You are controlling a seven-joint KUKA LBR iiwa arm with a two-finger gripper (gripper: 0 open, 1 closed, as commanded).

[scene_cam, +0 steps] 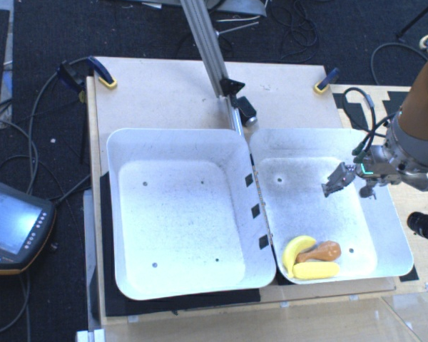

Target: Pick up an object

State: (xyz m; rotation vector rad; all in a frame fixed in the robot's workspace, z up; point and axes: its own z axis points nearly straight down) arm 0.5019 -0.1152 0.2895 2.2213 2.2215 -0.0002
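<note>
- Three small things lie bunched at the near edge of the right bin [385,212]: a curved yellow banana [295,250], a straight yellow block [315,270] just in front of it, and an orange-brown piece [327,250] to their right. All three seem to touch one another, and they sit close to the bin's near wall.
- The left bin [128,191] has only a speckled white floor to offer, so the pick has to be made from that cluster.
- The end effector [338,179] hangs over the middle of the right bin, farther from the camera than the cluster and a little to its right, with nothing between its fingers. Whether those fingers are apart or together I cannot tell; they read as one dark shape.
- To do this step well, I would move the end effector toward the near edge until it stands over one piece, not over the gap between pieces.
- The orange-brown piece looks the best choice: it lies on the outer right side, so one finger has free floor beside it.
- The fingers should straddle its narrow width, across its long axis.
- Risks: the near wall may block a finger, and a descent onto the touching pieces may push them apart instead of gripping one.
- The bins rest on a pale worktop [171,91].
</note>
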